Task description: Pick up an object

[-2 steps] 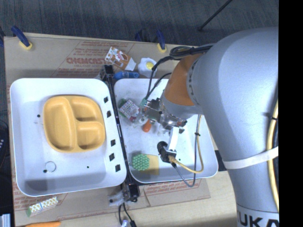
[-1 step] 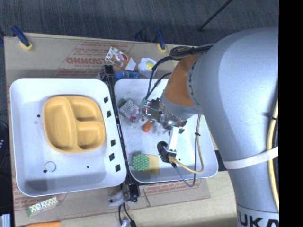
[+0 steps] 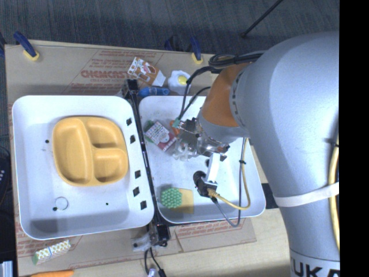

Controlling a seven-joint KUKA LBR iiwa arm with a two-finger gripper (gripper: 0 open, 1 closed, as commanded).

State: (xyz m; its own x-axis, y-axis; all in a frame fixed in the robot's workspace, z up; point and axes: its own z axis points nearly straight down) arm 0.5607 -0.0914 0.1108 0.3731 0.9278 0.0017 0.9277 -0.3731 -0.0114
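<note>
My gripper (image 3: 185,146) is positioned low in the right bin (image 3: 173,175), in its upper middle area, with my arm (image 3: 288,126) entering over the right wall and covering most of that side. Open or closed state: cannot be determined, because the wrist body and blur mask the tip. Candidate object 1, a printed packet (image 3: 156,133), lies just beside my tip toward the wall shared with the other bin, tilted, close to that wall but apart from it. Candidate object 2, a green-and-yellow sponge (image 3: 172,198), rests near the front wall, well apart from my tip, with bare white floor between us. Clearance in this bin is limited to that central floor strip and to the corner in front of the packet. The left bin (image 3: 34,154) holds a yellow divided tray (image 3: 89,150) in its upper middle, standing apart from all four walls. A small clear ring (image 3: 61,203) lies near the front left corner. Bare floor runs along the front and left walls there. A further packet (image 3: 140,69) lies outside on the cardboard (image 3: 86,68), behind the bins.
</note>
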